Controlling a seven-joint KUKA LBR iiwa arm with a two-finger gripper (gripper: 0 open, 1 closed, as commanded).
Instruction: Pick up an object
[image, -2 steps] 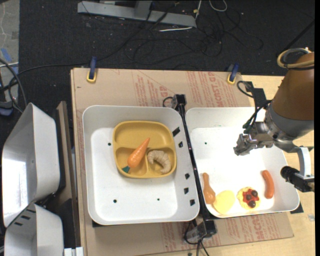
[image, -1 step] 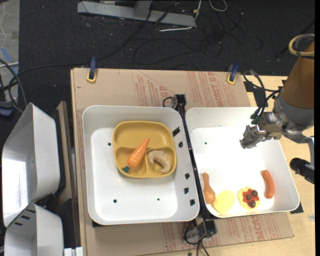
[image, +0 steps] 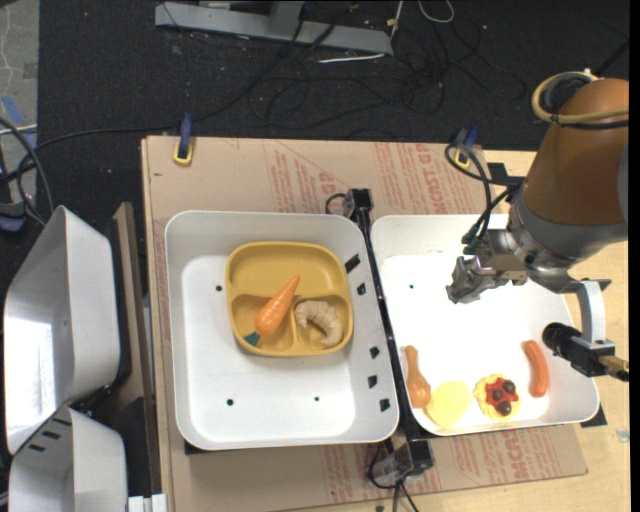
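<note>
Gripper hovers in the right bin, finger state untellable. At its 5 o'clock lie a sausage, tart, yellow disc and drumstick, unobstructed.

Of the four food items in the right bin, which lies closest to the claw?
The sausage, the reddish one by the bin's right side. The drumstick, yellow disc and berry tart lie lower, farther from the claw.
</note>
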